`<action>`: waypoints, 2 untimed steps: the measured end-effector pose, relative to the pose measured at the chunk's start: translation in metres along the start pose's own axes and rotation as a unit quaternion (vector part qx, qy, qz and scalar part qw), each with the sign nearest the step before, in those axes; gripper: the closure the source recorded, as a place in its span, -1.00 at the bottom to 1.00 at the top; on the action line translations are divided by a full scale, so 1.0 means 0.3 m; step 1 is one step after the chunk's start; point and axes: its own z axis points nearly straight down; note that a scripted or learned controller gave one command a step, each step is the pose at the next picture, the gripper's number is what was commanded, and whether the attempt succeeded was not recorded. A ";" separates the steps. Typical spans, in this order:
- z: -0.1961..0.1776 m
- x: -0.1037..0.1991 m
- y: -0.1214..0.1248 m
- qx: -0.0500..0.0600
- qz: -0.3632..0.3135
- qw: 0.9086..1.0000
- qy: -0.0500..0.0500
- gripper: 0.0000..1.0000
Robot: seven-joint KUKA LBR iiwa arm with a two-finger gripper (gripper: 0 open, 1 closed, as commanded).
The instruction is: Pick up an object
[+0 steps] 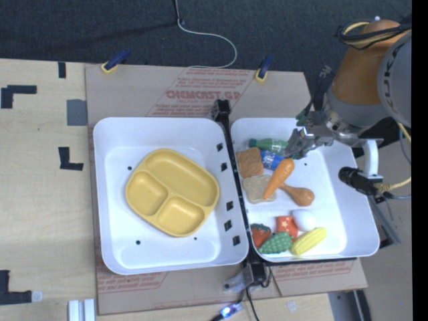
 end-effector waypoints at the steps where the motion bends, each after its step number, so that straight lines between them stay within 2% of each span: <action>1: -0.022 0.090 -0.037 0.000 -0.001 1.000 0.000 1.00; 2: 0.032 0.054 -0.001 0.001 0.001 1.000 -0.001 1.00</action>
